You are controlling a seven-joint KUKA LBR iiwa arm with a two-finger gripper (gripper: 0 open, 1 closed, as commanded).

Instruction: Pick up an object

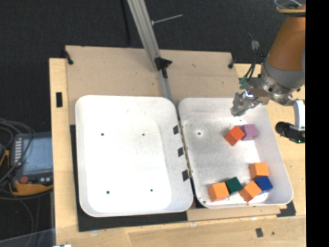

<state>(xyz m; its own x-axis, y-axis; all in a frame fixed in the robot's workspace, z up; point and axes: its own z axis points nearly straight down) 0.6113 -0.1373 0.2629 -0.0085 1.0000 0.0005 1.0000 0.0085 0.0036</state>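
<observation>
Nearest the lens, at the 5 o'clock corner of the right bin (205,112), sits a cluster of blocks: an orange cube (218,190), a dark green block (234,184) touching it at 3 o'clock, another orange block (251,190) just beside that, a blue block (263,183) touching it, and an orange block above them (259,170) toward 12 o'clock. Further up the same bin, around centre-right, a tilted orange-red cube (235,135) sits touching a purple cube (250,131) at its 3 o'clock side. Tool (240,107) hangs over the bin's 1 o'clock area, near the back rim, apart from the orange-red and purple pair, which lie toward 6 o'clock of it; nothing seen between its tips, and whether they are spread or pressed together cannot be told, too small and blurred. Grey arm with orange section (288,40) comes in from 2 o'clock. Left bin (87,138) lies alongside the right one, the two edges touching at the middle of the tabletop (113,71). A slanted metal rail (146,30) runs from 12 o'clock down to the seam between the bins. Handheld control pendant (31,161) rests off the tabletop at 9 o'clock.
</observation>
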